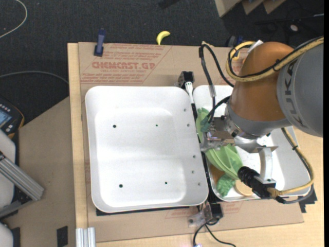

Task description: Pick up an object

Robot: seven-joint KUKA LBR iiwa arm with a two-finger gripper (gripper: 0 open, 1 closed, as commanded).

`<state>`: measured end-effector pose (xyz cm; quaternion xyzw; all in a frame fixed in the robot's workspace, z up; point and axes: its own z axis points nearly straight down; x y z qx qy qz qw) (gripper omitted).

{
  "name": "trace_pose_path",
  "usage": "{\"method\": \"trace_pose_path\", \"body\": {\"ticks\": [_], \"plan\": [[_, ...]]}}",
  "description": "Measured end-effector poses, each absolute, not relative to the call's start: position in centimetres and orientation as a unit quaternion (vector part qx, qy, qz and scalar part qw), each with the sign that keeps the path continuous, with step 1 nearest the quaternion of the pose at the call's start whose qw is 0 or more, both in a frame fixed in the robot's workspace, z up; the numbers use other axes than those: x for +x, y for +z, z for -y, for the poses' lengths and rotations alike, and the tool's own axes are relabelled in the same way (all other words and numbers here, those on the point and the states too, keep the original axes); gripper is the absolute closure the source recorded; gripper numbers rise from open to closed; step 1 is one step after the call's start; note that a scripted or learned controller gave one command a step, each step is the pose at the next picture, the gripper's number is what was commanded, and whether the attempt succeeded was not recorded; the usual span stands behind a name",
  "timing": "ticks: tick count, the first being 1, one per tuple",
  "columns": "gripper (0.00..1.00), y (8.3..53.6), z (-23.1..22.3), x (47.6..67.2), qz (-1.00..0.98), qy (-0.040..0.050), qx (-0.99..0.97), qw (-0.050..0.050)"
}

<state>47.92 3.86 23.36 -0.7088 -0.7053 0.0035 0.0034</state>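
Dark carpet surrounds the desk [128, 60], where the arm's hand [212, 138] sits low in the right bin [295, 163], at its left wall, over green objects [226, 161]; how it is set I cannot tell. A grasp there could scrape that wall or slip off the soft green heap.

two white bins [144, 148], perhaps two green objects [226, 161]

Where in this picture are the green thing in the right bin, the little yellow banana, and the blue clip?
green thing [226, 158], camera view, on its crumpled middle below the arm.
yellow banana [163, 36], camera view, on its curved body.
blue clip [99, 43], camera view, on its body at the board's far edge.
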Motion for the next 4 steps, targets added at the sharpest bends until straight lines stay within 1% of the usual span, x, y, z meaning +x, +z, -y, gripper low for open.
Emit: {"method": "trace_pose_path", "body": {"ticks": [1, 2, 3, 4], "plan": [[1.0, 39.1, -3.1, 48.0, 0.708, -0.0056, -0.707, -0.005], [1.0, 40.8, 0.6, 47.9, 0.706, 0.0, -0.708, -0.001], [1.0, 43.1, 6.7, 47.9, 0.705, 0.0, -0.709, -0.002], [1.0, 36.1, 2.7, 47.8, 0.708, 0.0038, -0.706, 0.005]]}}
